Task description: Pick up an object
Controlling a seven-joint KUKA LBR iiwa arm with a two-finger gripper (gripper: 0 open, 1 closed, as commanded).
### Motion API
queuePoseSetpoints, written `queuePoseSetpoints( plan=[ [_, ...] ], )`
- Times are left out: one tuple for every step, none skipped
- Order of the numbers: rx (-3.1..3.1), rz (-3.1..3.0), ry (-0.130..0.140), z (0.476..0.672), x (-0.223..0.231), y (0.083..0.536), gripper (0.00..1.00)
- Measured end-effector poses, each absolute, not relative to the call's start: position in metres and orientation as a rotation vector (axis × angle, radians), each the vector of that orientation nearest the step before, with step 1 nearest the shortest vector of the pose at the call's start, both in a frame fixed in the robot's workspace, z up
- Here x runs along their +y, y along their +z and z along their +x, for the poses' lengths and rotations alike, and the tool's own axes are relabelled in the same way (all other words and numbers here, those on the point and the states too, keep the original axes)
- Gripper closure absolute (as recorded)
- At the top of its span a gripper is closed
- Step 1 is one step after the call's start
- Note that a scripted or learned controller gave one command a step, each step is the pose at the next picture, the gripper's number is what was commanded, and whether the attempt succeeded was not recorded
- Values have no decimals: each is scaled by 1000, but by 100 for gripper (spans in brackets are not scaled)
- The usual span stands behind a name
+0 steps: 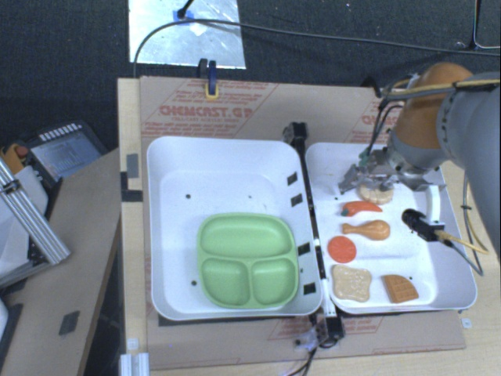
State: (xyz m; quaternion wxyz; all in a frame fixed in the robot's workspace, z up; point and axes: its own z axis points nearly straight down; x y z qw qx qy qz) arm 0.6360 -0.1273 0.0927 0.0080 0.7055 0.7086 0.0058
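Camera view: gripper (366,175) near right bin (454,288) back edge.

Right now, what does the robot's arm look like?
The arm is fat, round and grey, with an orange band above the wrist. Thin cables run down to a small dark metal gripper.

The bench (102,233) bears a cardboard sheet (235,104) under two white bins (168,159)
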Motion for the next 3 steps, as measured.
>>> queuePoseSetpoints(
  plan=[
    [2212, 2205, 18, 636, -128, 103, 100],
    [2221, 2213, 5, 642, -137, 161, 100],
    [2217, 2215, 7, 641, -146, 220, 100]
  ],
)
